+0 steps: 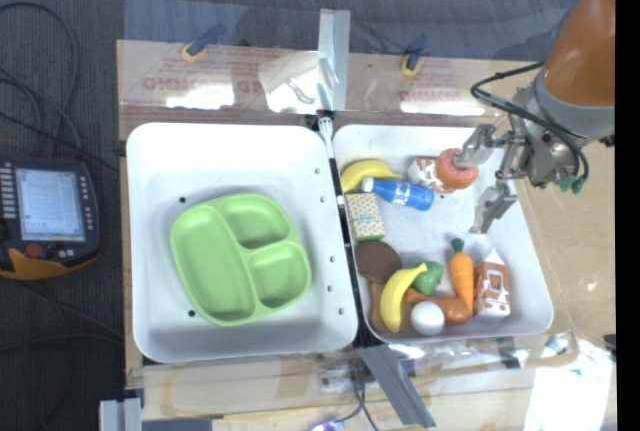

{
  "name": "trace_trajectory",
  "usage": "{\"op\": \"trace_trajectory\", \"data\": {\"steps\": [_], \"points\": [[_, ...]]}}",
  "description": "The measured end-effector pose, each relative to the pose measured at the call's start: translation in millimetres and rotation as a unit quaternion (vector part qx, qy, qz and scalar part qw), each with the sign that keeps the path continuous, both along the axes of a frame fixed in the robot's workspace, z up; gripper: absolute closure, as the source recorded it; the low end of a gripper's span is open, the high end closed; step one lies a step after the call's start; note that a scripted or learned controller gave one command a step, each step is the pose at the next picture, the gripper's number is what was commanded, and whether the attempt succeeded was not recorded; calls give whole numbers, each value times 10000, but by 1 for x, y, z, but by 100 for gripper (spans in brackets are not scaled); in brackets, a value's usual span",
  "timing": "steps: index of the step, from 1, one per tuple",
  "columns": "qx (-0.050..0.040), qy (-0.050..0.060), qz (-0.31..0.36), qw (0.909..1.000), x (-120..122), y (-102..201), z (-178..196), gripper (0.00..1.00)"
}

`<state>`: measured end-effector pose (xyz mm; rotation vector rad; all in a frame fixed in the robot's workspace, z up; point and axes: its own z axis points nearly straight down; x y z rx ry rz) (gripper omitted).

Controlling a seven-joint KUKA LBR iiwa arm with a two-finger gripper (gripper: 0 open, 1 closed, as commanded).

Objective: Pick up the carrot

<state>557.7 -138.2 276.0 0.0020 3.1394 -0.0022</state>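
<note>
The carrot (461, 273) is orange with a small green top. It lies upright in the view in the lower right part of the right bin (525, 249), between a green pepper (429, 277) and a small orange-and-white carton (492, 287). My gripper (487, 177) hangs over the bin's upper right part, up and to the right of the carrot and well apart from it. Its fingers (493, 208) are spread open with nothing between them. One finger is close beside a round red-and-white object (455, 169).
The right bin also holds a banana (362, 172), a blue bottle (400, 192), a cracker box (365, 216), a brown disc (378, 259), a second banana (394, 295) and a white egg (427, 317). A green divided tray (240, 256) lies in the left bin (150, 169).
</note>
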Motion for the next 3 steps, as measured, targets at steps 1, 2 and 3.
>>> {"op": "trace_trajectory", "data": {"steps": [1,2,3], "points": [[17,48,818,9966,-52,-6,-114,0],[-12,-47,1043,9945,-26,-34,-177,0],[-60,-147,791,9967,-29,-5,-179,0]]}}
